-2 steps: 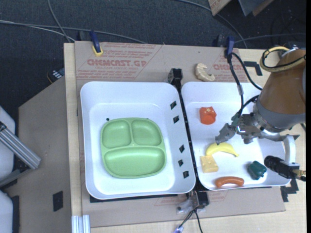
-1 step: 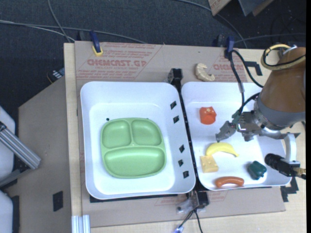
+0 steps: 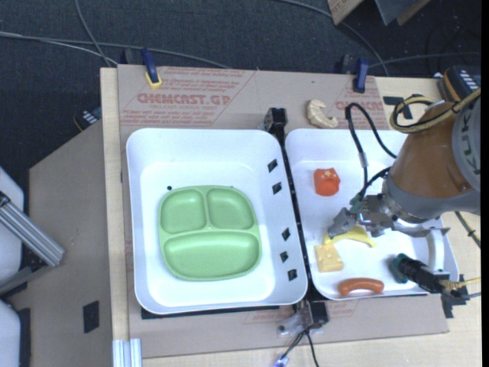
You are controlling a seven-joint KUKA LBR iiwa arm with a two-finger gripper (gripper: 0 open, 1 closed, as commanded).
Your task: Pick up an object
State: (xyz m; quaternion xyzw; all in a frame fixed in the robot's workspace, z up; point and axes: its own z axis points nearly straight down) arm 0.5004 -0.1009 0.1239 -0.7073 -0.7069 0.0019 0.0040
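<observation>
My gripper [image 3: 353,219] hangs low in the right bin [image 3: 348,147], reaching in from the right, directly over a yellow banana [image 3: 357,237]. Its fingers look spread, and the banana lies just below them, not clearly between them. A red strawberry-like piece [image 3: 326,181] sits further back in the same bin. A yellow cheese wedge [image 3: 330,258] lies near the bin's front left, and an orange-red sausage [image 3: 361,286] rests along the front edge. A dark green object [image 3: 405,269] lies at the front right.
The left bin [image 3: 145,159] holds a green divided plate [image 3: 210,232]. A beige object [image 3: 322,113] lies on the bench behind the right bin. Black cables trail over the back of the right bin, and blue clamps [image 3: 151,70] grip the board's far edge.
</observation>
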